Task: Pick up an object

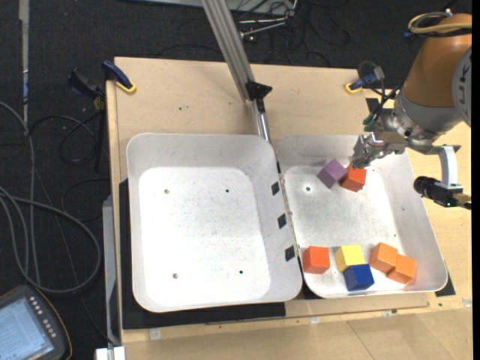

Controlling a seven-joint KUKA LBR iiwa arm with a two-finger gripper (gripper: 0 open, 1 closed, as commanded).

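Observation:
My gripper (pixel 363 158) hangs over the back of the right bin (pixel 420 223), reaching in from the right. Right below its tip lies a red-orange cube (pixel 354 178), and a purple cube (pixel 331 173) rests against that cube's left side. The tip looks to be touching or just above the red-orange cube's top right corner. Along the bin's front edge sit an orange cube (pixel 316 259), a yellow cube (pixel 349 256), a blue cube (pixel 358 277) and two more orange cubes (pixel 385 256) (pixel 403 268).
The left bin (pixel 142 201) stands beside the right one, with black clips on the shared rim (pixel 281 220). A slanted metal pole (pixel 232 47) crosses the back of the bench. Clamps hold the board's back corners (pixel 120 77).

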